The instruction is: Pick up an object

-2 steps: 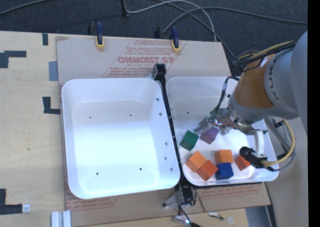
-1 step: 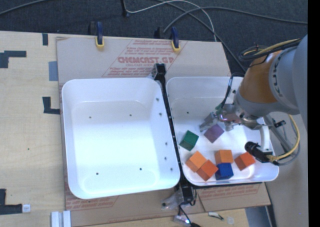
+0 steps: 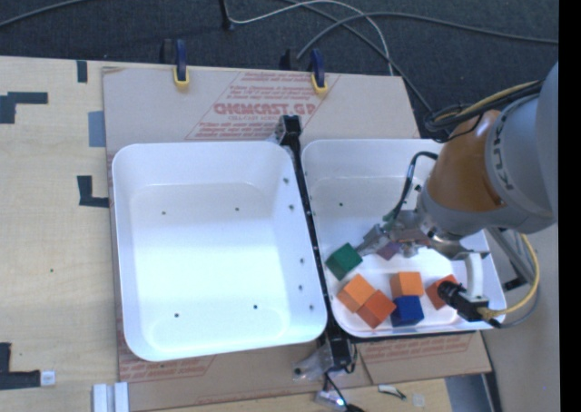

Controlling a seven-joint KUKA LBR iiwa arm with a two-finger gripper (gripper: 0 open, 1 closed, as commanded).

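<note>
My gripper (image 3: 385, 240) hangs low in the right bin (image 3: 363, 174), reaching in from the right under the grey arm with its orange band (image 3: 461, 174). A green cube (image 3: 343, 260) lies just left of and below the gripper. A small purplish piece (image 3: 391, 250) shows right beneath the gripper; I cannot tell whether it is touched. Along the bin's front lie two orange blocks (image 3: 365, 299), another orange block (image 3: 407, 284), a blue cube (image 3: 408, 310) and a red piece (image 3: 443, 292).
The left bin (image 3: 136, 220) stands beside the right one, with a black divider (image 3: 304, 210) between them. Cables run from the arm's wrist over the right bin's front right corner (image 3: 477, 309). Two clamps (image 3: 182, 74) hold the cardboard at the back.
</note>
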